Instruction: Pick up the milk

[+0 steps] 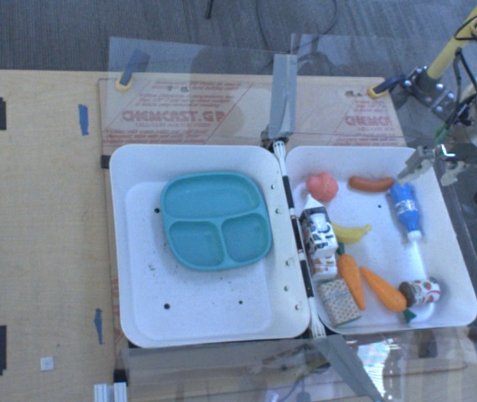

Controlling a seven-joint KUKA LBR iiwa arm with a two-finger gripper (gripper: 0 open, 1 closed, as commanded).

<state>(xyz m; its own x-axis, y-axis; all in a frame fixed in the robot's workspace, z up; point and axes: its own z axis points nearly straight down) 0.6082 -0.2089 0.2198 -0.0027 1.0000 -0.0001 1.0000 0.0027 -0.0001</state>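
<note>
The milk [318,238] is a small black-and-white carton lying on its side against the left wall of the right bin [460,262], its long side along the divider. My gripper [430,168] hovers over the far right corner of that bin, above the blue bottle [404,210], well to the right of and beyond the milk. Its two fingers stand apart with nothing between them.
Around the milk lie a red strawberry [322,187], a banana [351,233], two carrots [351,279], a cracker block [339,301], a sausage [371,183] and a small jar [423,292]. The left bin [138,308] holds a teal divided plate [216,219].
</note>
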